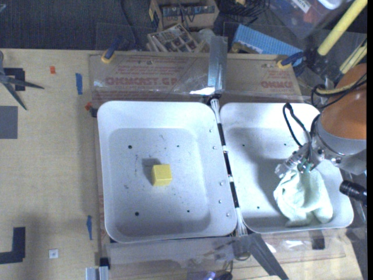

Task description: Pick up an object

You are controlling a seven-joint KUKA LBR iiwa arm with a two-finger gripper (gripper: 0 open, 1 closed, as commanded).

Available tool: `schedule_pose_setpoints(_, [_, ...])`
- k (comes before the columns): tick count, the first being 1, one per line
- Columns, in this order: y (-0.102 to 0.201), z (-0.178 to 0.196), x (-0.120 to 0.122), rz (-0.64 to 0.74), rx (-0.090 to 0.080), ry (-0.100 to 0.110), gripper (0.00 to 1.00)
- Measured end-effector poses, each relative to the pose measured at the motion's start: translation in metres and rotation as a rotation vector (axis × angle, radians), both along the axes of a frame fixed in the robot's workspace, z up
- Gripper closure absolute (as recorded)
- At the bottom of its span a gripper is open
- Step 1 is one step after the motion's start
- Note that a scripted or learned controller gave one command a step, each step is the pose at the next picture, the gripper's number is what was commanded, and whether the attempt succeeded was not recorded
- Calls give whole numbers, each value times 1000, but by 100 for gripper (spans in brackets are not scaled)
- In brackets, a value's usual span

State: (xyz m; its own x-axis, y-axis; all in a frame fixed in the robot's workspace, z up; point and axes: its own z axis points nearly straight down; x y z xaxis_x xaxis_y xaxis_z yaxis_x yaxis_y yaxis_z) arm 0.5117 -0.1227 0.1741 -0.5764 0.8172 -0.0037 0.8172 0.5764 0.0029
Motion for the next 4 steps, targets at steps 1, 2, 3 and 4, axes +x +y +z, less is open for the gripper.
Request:
schedule_pose_setpoints(1, [-2, 10, 1, -4, -2, -7, 100])
schedule_pose_setpoints(2, [-4, 21, 2, -8, -4, -13, 100])
schedule_pose_setpoints(3, [-17, 224, 44, 601, -5, -4, 100])
schedule_pose_setpoints(4, [-32, 263, -3, 1008, -8, -4, 100])
